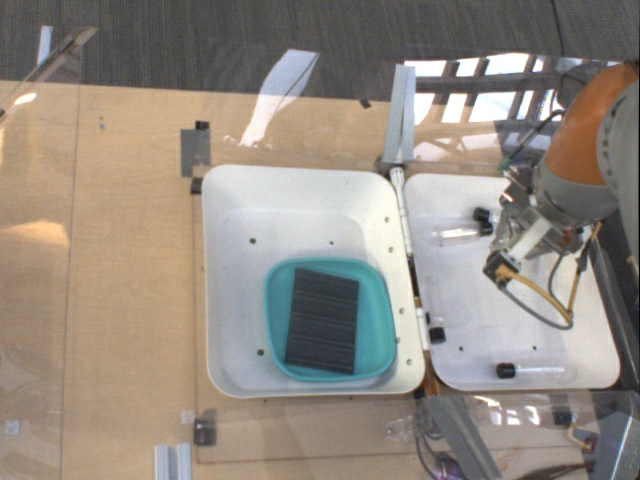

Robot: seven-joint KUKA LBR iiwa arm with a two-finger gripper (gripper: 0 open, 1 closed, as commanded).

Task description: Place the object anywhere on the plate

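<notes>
Lying flat on the teal plate (377,308), the ribbed dark slab (322,320); claw (497,266) state unclear.

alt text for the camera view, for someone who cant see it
A dark ribbed rectangular block lies on a teal plate in the left white bin. The grey arm with its orange band hangs over the right white bin, its gripper pointing toward the bin floor.

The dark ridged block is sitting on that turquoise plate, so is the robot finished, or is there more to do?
It looks done. The dark ridged block lies flat on the turquoise plate, inside the left bin, which is what the job asks. Nothing appears to be in hand: the tool hangs over the right bin, apart from the plate. At most the arm may still need to pull away.
</notes>
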